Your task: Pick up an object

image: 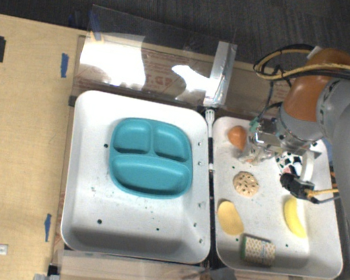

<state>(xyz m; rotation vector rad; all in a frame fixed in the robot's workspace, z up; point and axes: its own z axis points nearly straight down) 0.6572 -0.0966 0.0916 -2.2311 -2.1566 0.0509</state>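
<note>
Up near the far left corner of the right bin (317,252) the pincer (253,154) hangs from the grey arm, pointing down at the bin's floor; whether it is spread or pressed together cannot be told, and nothing shows as pinched in it. The things on offer all lie in that bin. A brown egg-shaped ball (237,135) sits just beside the pincer, toward the bin's left edge. A round speckled cookie (245,182) lies a little nearer the front, close under the pincer but apart from it. A small black-and-white spotted thing (289,163) lies on the pincer's other side, partly under the wrist. A flat yellow oval (230,217) rests by the left edge, toward the front. A yellow banana-like piece (295,216) lies toward the right edge. A short can (257,249) lies on its side at the front edge; its patterned wrap is too small to read. The left bin (82,210) holds a teal divided plate (152,157) at its middle. Behind the bins a clear sheet (160,70) bears faint reddish print that cannot be read. The tan desk (14,141) carries black and blue tape marks.
</note>
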